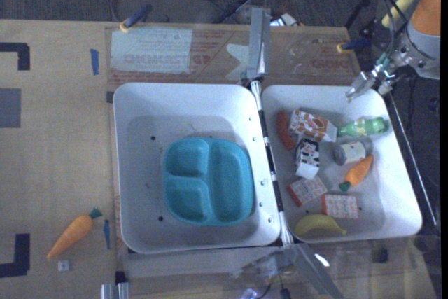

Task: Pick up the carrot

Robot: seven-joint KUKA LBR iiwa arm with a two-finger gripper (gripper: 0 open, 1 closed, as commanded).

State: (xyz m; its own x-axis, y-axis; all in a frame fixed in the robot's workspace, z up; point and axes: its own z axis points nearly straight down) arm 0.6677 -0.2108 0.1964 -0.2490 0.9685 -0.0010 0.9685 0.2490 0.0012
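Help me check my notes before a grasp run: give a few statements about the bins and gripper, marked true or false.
1. A carrot lies in the right bin. True.
2. The blue tray sits in the right bin. False: it sits in the left bin.
3. The gripper hangs at the right bin's far corner. True.
4. The banana touches the green bottle. False: they lie far apart.
5. A second carrot lies on the bench. True.
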